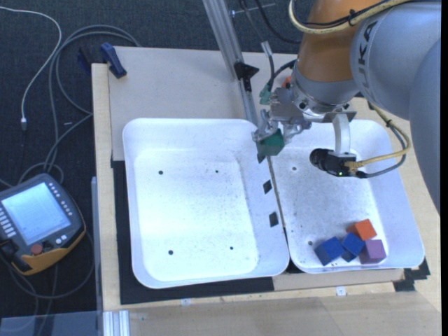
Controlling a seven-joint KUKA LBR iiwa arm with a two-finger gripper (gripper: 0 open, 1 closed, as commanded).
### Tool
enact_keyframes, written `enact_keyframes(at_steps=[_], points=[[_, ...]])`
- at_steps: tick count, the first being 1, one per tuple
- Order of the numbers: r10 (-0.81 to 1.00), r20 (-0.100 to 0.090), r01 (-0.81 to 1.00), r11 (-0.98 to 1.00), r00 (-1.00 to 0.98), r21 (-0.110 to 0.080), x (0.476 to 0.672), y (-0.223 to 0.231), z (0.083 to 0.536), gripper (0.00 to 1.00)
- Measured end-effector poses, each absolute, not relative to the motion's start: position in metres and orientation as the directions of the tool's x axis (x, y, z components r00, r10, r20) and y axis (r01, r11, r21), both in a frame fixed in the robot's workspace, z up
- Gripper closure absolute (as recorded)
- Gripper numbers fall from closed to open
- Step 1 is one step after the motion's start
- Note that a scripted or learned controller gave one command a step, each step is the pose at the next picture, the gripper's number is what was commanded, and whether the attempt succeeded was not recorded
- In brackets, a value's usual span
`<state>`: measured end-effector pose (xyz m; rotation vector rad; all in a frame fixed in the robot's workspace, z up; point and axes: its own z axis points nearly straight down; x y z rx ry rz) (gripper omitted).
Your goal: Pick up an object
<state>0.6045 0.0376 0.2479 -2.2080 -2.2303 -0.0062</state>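
My gripper (270, 137) hangs over the rim where the two bins meet, near their far end. A small green block (274, 143) sits between its fingers, lifted off the bin floor, and the gripper is shut on it. In the near right corner of the right bin (392, 187) lie an orange block (363, 229), two blue blocks (329, 250) (352, 245) and a purple block (373, 251), close together.
The left bin (140, 152) lies beside the right one. A metal pole (227, 40) slants up behind the gripper. A black cable-fed sensor (329, 161) hangs off the arm over the right bin. A teach pendant (35, 219) lies off the bench at left.
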Motion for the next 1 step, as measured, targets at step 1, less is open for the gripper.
enact_keyframes(at_steps=[1], points=[[1.0, 0.002, 1.0, 0.003, -0.003, -0.002, 0.6051, 0.0322, 0.2558, 1.0]])
